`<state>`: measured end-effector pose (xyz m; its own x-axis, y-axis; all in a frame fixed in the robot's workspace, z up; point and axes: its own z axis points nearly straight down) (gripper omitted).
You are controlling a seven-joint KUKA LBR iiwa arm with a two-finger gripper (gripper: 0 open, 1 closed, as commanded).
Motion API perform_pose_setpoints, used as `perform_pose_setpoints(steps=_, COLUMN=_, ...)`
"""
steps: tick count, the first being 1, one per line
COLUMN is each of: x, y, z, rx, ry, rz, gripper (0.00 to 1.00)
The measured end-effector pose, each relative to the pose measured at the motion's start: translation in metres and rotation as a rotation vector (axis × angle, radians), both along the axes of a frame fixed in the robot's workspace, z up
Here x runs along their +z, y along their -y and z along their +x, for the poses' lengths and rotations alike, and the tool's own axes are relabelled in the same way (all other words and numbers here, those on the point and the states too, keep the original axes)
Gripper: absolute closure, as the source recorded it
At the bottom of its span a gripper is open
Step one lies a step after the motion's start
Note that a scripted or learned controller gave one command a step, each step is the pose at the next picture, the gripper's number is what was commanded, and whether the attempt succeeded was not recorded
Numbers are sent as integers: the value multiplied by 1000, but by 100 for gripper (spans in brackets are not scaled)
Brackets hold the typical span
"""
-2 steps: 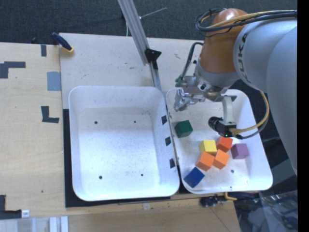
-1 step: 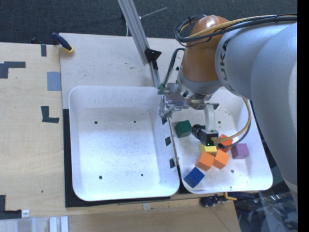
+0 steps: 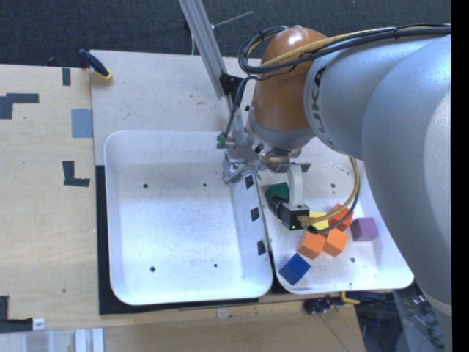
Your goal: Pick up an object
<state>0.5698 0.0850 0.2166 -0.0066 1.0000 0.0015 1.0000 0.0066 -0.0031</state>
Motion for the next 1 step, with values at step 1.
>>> perform_pose_setpoints(steps=1, x=0, y=3, z=1, rx=-5, ry=1, rz=-2, gripper=0)
